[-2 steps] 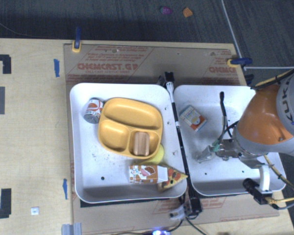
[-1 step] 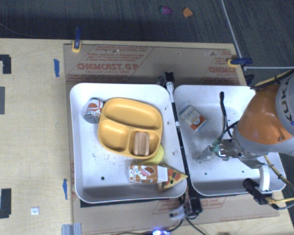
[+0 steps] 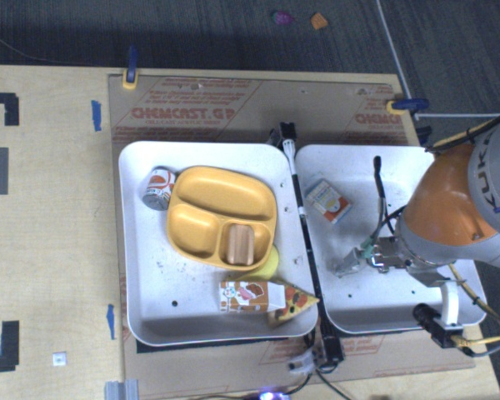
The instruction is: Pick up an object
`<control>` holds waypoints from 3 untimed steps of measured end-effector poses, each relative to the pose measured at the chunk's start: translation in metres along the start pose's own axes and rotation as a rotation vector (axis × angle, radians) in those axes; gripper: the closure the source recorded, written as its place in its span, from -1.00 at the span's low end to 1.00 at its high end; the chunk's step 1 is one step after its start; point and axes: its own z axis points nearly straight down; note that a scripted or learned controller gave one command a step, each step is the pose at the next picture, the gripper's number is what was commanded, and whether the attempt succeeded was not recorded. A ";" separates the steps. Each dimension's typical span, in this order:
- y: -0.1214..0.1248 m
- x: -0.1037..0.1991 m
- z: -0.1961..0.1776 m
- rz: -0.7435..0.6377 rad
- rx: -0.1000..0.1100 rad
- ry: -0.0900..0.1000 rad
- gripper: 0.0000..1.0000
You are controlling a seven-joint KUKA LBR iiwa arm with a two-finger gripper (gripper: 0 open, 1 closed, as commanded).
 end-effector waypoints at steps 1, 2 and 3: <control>0.030 0.000 0.001 0.001 0.009 0.003 -1.00; 0.019 -0.001 0.000 -0.003 0.003 0.003 -1.00; 0.000 0.001 0.000 -0.002 0.001 0.002 -1.00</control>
